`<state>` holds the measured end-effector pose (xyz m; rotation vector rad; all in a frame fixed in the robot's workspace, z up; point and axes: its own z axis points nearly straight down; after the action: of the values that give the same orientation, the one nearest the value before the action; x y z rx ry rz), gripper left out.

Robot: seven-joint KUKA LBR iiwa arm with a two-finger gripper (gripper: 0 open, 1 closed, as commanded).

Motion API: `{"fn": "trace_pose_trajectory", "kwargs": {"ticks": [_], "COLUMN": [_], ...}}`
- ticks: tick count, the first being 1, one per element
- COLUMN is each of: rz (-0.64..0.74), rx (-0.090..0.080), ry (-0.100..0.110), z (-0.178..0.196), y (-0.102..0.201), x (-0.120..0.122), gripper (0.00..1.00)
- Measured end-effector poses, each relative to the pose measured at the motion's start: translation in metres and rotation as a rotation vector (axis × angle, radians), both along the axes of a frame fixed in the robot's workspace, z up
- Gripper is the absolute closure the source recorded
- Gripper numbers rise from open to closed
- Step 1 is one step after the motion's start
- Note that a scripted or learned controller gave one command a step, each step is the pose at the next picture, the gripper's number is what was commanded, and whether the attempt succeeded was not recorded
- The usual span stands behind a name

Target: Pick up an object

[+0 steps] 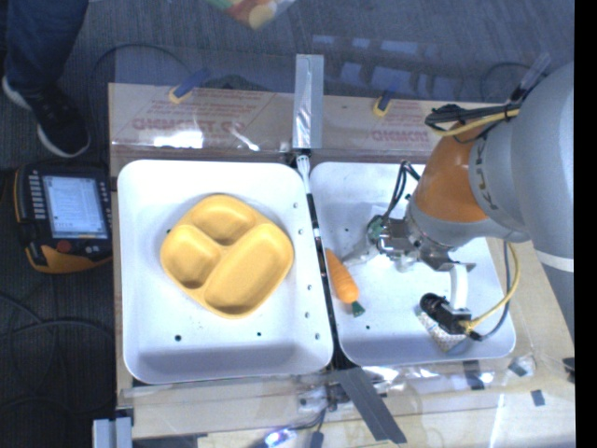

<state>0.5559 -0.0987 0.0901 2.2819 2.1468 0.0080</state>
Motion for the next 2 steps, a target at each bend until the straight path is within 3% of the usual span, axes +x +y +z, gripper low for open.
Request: {"fn": "trace_pose_trajectory", "kwargs": {"ticks": [1,2], "rz": [0.032,0.061], "rx": [-0.001,-0.001], "ry": [-0.002,0.011], "z": [-0.001,0.103], "y": [-0.051,-0.071], "x": [0.060,0.069], "gripper": [0.00,0.00]}}
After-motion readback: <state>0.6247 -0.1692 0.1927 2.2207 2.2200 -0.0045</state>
